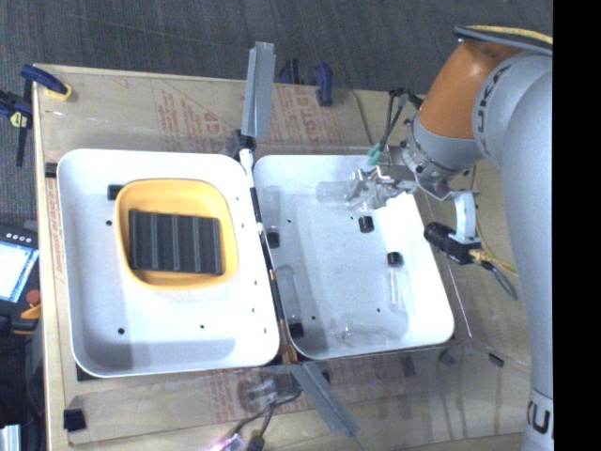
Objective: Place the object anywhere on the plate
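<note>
A yellow plate (178, 192) with a dark ridged rectangle (177, 242) at its centre lies in the left bin (84, 327). My gripper (369, 192) hangs over the upper part of the right bin (329, 252). Just left of it lies a clear, glassy object (331, 193). A small black cap (366, 222) shows right under the gripper; whether it is held is unclear. A clear vial (396, 285) with a black cap lies lower right in the same bin.
More transparent pieces lie along the right bin's left wall (285, 287) and near its front edge (349, 332). A metal divider (257, 90) rises between the bins at the back. Cables and a black connector (451, 241) hang off the wrist at the right.
</note>
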`<state>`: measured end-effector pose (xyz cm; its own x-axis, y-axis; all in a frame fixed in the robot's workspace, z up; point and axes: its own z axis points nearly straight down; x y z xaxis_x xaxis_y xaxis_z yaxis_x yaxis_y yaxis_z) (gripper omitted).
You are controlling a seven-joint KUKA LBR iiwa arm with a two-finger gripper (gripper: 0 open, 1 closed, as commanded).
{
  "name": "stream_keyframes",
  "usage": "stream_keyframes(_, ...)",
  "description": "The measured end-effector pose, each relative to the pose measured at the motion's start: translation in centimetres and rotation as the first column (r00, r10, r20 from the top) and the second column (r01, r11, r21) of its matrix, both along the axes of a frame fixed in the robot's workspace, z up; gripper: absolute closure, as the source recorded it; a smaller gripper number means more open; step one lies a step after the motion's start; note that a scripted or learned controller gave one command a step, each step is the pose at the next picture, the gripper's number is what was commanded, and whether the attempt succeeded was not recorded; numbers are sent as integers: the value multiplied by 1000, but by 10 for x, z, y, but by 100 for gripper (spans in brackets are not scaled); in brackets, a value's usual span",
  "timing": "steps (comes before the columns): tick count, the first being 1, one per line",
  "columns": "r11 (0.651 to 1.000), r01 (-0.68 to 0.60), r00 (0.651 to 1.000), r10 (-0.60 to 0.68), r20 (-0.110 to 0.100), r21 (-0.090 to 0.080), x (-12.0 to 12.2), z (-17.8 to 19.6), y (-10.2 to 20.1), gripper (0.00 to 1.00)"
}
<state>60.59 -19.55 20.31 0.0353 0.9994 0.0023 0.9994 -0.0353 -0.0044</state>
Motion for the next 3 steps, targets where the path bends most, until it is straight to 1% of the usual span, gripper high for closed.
stream_keyframes(1, 984, -180, 984, 180, -1, 0, 20, -25, 74, 100)
stream_keyframes(2, 890, -456, 890, 456, 0, 0, 20, -11, 140, 100)
stream_keyframes(3, 822, -569, 822, 569, -1, 1, 14, -12, 187, 100)
